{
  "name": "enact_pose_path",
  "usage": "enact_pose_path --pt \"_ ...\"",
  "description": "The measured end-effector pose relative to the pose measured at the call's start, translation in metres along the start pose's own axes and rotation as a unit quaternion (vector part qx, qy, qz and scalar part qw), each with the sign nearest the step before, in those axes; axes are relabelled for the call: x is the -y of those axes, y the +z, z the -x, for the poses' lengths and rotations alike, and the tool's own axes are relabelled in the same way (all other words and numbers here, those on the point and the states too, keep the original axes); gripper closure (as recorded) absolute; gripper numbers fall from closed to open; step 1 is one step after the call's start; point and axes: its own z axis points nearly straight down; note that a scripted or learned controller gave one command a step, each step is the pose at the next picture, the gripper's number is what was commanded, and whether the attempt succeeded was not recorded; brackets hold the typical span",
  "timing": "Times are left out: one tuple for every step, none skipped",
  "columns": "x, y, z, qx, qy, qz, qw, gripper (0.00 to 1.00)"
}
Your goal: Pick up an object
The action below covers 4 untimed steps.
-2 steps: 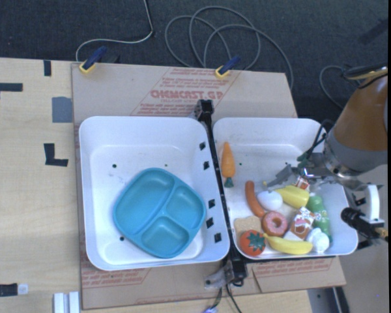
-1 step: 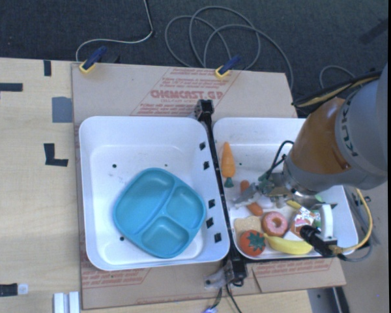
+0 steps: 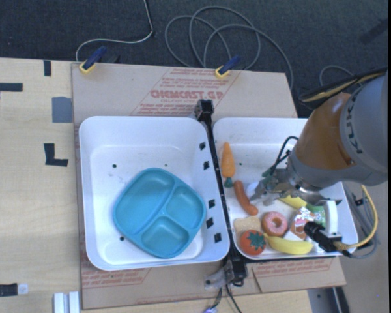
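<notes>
Gripper [image 3: 268, 186] low in right bin [image 3: 260, 130], centre-right of frame; finger spread and hold cannot be told.
Right bin, lower right: carrot [image 3: 227, 160], sausage [image 3: 245, 197], donut [image 3: 274, 223], tomato [image 3: 252, 241], banana [image 3: 289, 245], all lying loose near gripper. Left bin [image 3: 98, 132]: blue divided plate [image 3: 159, 211].

1. Light is even and fairly bright, coming from above; nothing is dim except the dark floor [image 3: 300, 18] at the far side.
2. The white bins [image 3: 91, 175] are bright and nearly washed out, with soft shadows along their inner walls.
3. The whole picture is slightly soft and grainy; small toys in the right bin blur together.
</notes>
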Motion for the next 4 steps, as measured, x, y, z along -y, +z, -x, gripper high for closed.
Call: enact_pose_path --pt "0.0 0.0 0.0 0.0 0.0 0.0 1.0 0.0" --pt "-0.007 0.04 -0.011 0.003 0.002 0.001 1.0 0.0" --pt "-0.008 0.027 -0.01 0.003 0.002 0.004 1.0 1.0" --pt "-0.008 0.028 -0.01 0.003 0.002 0.003 1.0 0.0"
